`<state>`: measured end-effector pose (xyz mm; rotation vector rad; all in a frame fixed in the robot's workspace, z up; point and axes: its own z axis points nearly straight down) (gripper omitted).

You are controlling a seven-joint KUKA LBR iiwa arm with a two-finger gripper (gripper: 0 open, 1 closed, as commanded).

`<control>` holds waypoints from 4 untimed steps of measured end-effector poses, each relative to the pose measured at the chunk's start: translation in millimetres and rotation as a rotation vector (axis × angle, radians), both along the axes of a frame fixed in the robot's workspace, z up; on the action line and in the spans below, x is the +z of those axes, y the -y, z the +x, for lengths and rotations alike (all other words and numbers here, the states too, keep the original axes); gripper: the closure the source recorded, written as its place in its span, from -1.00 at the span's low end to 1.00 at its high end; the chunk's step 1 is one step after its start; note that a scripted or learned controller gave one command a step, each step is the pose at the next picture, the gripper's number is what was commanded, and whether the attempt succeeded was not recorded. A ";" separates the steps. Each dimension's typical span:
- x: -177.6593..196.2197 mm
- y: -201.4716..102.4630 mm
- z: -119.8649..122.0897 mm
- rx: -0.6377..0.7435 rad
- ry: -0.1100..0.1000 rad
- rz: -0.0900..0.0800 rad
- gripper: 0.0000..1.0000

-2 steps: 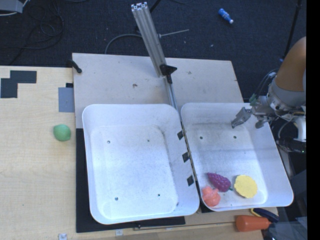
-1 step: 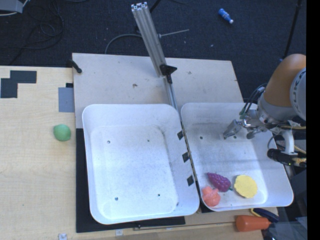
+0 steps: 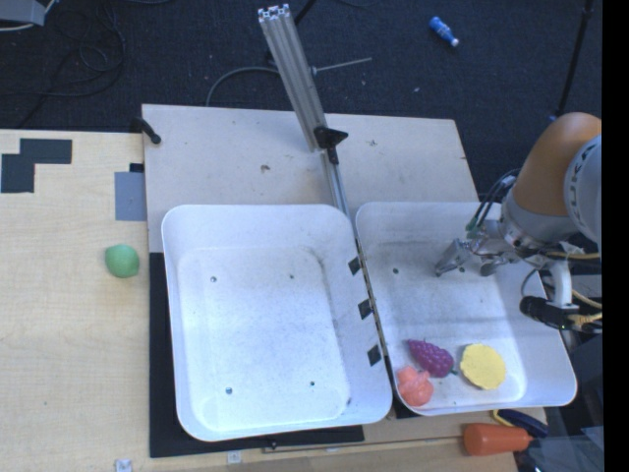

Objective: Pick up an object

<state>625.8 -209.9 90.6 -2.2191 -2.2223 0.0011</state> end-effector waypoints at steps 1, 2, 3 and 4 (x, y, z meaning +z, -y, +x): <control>10.7 0.2 0.2 0.000 0.001 0.000 1.00; 55.9 2.9 7.8 -0.002 0.005 -0.001 1.00; 116.7 -2.4 5.5 -0.001 0.007 -0.002 1.00; 159.6 -4.7 9.7 -0.002 0.005 -0.001 1.00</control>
